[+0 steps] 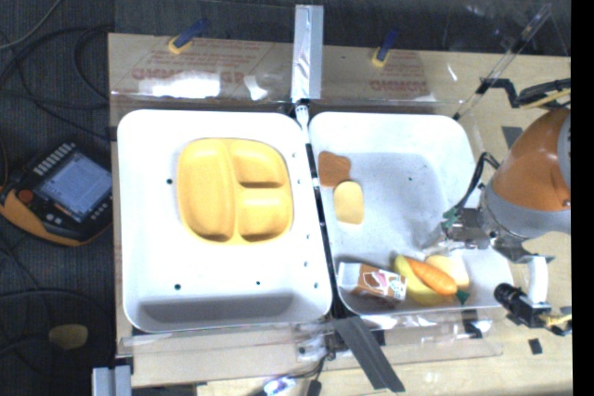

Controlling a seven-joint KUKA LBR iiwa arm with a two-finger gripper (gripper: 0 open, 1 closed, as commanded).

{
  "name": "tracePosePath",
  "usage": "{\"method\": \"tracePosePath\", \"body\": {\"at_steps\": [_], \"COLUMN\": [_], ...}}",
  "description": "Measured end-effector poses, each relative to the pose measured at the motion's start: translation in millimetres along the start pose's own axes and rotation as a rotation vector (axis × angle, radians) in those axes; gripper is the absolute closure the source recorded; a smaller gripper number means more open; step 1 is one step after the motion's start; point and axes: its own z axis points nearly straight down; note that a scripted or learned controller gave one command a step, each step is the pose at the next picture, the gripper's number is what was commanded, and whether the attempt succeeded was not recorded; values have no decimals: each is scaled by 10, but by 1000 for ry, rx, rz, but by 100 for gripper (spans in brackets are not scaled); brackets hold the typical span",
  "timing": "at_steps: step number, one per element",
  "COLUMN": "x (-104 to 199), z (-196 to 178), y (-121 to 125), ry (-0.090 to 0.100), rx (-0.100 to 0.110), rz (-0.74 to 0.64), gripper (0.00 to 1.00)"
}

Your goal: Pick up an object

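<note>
Worktop [213,60], seen from above at a slant, bearing 2 shallow white bins side by side. Left bin [148,292]: holds 1 yellow divided tray [234,190] with 3 compartments, lying flat near the bin's centre, well apart from the walls. Right bin [408,144]: holds the loose objects, all in its left and near parts. A grey divider strip [307,51] stands upright at the far end of the seam between the 2 bins.

Arm [534,181], grey with an orange band, enters from the right and overhangs the right wall of the right bin. The tool [455,227] sits at the arm's dark lower end, just inside that wall; whether it is released or clenched cannot be told here, and no object is seen in it.

Objects in the right bin, largest first: a printed packet [373,281] lying against the near wall; a banana [413,285] just right of the packet; a carrot [432,276] lying across the banana; a pale yellow block [349,202] near the left wall; an orange-brown piece [334,168] touching the block's far side.

Off the worktop, on the dark floor at left, lies a handheld control pendant [60,195] with cables.
</note>
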Motion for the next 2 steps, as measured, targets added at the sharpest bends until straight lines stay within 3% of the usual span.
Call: {"method": "tracePosePath", "body": {"at_steps": [1,2], "x": [264,460], "z": [-142,-1172], "y": [-25,-37], "ry": [1,-2], "rx": [2,2], "rz": [62,114], "gripper": [100,100]}}
